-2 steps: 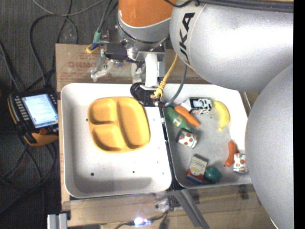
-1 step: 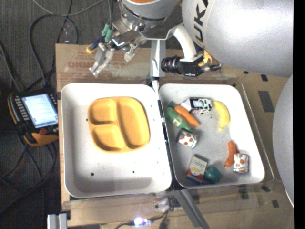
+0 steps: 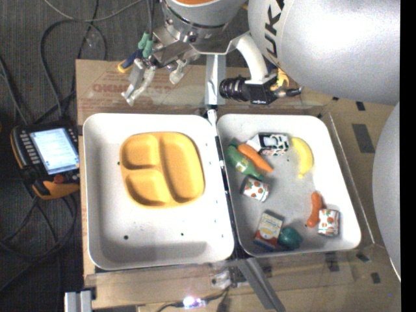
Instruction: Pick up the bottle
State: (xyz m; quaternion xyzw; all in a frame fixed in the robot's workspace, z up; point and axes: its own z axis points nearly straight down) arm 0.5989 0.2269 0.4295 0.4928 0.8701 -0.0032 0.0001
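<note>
A green bottle (image 3: 236,161) lies on its side at the left edge of the right bin (image 3: 338,168), partly under an orange carrot (image 3: 255,157). My gripper (image 3: 155,82) hangs well above the bench, beyond the far edge of the left bin (image 3: 104,194). It is far up and left of the bottle. Its two pale fingers (image 3: 134,87) are spread apart and open, with nothing between them.
A yellow divided plate (image 3: 162,168) sits in the left bin. The right bin also holds a black-and-white carton (image 3: 273,142), a banana (image 3: 303,156), two small cans (image 3: 255,188) (image 3: 328,221), a juice box (image 3: 268,229) and a sausage (image 3: 314,208). A teach pendant (image 3: 45,151) lies left of the bench.
</note>
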